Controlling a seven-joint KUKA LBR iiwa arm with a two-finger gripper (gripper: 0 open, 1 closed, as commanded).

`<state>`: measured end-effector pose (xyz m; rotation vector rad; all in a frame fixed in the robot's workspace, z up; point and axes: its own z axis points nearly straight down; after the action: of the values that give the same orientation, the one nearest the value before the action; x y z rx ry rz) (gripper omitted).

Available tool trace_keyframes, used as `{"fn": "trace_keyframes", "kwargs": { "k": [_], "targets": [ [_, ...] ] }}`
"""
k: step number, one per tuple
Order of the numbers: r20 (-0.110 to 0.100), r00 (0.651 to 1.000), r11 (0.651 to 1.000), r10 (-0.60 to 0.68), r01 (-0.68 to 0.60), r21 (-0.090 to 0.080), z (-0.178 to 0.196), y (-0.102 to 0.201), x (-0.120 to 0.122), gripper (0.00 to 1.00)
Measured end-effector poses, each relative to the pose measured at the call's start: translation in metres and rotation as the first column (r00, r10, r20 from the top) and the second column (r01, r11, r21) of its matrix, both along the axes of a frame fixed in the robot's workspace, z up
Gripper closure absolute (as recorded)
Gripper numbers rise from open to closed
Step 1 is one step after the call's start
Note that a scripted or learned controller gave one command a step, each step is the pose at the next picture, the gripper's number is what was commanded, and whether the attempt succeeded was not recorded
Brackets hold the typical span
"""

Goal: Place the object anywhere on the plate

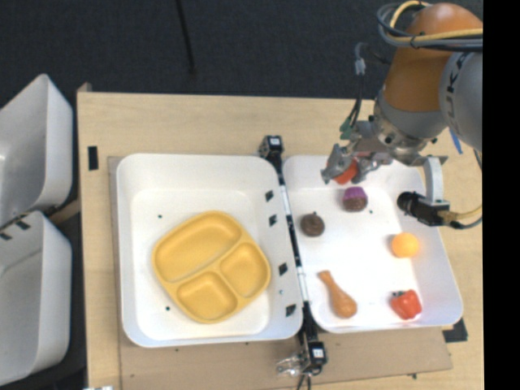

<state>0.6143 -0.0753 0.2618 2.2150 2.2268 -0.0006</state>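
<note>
Hovering over the upper part of the right-hand white bin [439,299], the hand [348,169] is showing something small and red-orange [349,171] between its grey fingers, though how firmly they are closing on it I cannot tell for sure. That small red piece is looking like a light, hard toy food, probably smooth and a little slippery, so a pinch across its middle is seeming the safest hold. Just below the hand, the dark purple round toy [354,198] is sitting close by, with the brown round lump [313,224] to its lower left; the orange ball [405,244], the tan drumstick-shaped toy [336,294] and the red pepper-like toy [406,303] are lying lower in the same bin. The yellow three-part plastic plate [211,265] is waiting in the left-hand white bin [130,218], across the raised twin rims [286,218] at frame centre, which any carry is needing to clear. Room around the plate is looking open.
</note>
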Motion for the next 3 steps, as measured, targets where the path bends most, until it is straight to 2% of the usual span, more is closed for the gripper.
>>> {"fn": "trace_keyframes", "kwargs": {
  "k": [2, 3],
  "targets": [
    [0.002, 1.0, 1.0, 0.0, 0.0, 0.001, 0.007, 0.103, 0.013, 1.0],
    [0.0, 1.0, 1.0, -0.001, 0.001, 0.0, -0.013, 0.149, 0.023, 1.0]
  ]
}}
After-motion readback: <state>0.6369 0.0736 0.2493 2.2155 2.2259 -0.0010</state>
